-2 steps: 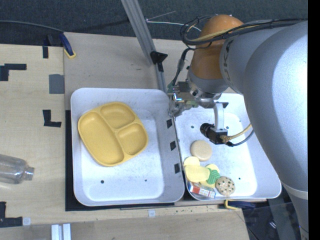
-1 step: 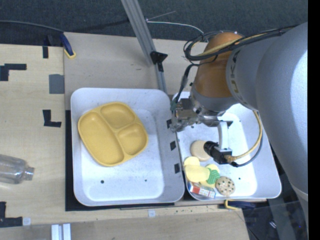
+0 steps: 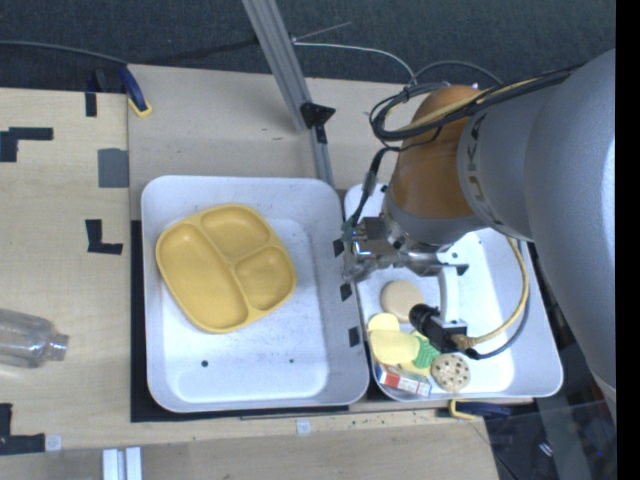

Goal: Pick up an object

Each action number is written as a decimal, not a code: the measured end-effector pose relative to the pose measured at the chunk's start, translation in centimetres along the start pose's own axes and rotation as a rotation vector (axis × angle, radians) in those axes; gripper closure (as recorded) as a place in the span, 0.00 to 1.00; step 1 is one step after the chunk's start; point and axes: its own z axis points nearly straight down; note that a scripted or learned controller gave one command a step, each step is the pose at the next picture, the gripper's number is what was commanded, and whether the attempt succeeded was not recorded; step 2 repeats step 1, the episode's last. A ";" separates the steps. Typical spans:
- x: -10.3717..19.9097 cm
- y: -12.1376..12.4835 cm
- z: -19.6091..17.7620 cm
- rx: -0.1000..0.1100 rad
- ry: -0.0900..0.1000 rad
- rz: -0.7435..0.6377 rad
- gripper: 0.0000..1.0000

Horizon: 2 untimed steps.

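Right bin (image 3: 535, 368): arm (image 3: 440, 183) crowds left wall; toys (image 3: 415, 353) near front edge

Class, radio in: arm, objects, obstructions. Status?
Gripper low at right bin's left wall, nothing seen gripped. Small objects piled at near end. Yellow tray in left bin.

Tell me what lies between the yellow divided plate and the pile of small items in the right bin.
In the camera view, bare speckled floor of the left bin lies beside the yellow divided plate, then the two bins' adjoining rims, before the pile of small items.

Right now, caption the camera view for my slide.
KUKA arm over right bin of small items; yellow divided plate in left bin.
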 end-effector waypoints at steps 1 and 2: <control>0.6 7.2 -0.1 -0.008 0.001 -0.004 1.00; 0.6 7.2 -0.1 -0.008 0.001 -0.004 1.00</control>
